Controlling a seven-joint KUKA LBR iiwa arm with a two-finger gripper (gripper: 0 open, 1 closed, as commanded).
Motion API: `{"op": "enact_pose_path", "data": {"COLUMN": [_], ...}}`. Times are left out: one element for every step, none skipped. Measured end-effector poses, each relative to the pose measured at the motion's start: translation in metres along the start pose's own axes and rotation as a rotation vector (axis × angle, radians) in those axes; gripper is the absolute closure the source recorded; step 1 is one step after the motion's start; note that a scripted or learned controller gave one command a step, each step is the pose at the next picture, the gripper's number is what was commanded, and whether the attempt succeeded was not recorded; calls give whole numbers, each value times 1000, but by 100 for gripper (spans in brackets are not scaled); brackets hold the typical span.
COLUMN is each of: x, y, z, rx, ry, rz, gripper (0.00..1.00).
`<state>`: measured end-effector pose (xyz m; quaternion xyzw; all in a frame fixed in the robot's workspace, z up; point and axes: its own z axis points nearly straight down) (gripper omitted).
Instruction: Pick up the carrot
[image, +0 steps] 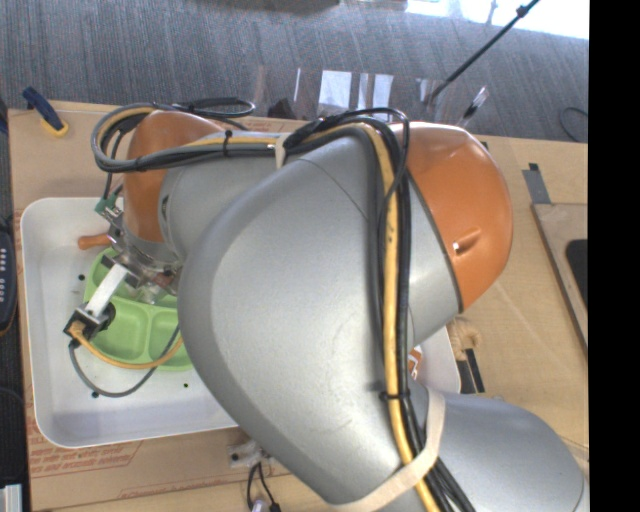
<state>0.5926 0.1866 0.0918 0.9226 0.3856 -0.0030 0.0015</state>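
A short orange piece (93, 241), probably the carrot, pokes out in the left bin (45, 330) at the far left edge of a green divided plate (135, 335). The rest of it is hidden under the arm. My gripper (138, 268) hangs low over the plate's far edge, just right of the orange piece and close to it. The big grey and orange arm covers most of the gripper from above.
A white bar with a black end (88, 315) and a yellow-and-black cable loop (110, 362) hang over the plate's left side. The arm hides almost all of the right bin (440, 365). A blue clamp (45, 110) lies on the bench at the far left.
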Motion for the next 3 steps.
{"op": "enact_pose_path", "data": {"x": [14,34,-3], "y": [-32,10,81], "z": [-27,-69,-183], "rx": [7,4,2], "ry": [-1,1,7], "rz": [339,546,563], "gripper": [100,100,100]}}
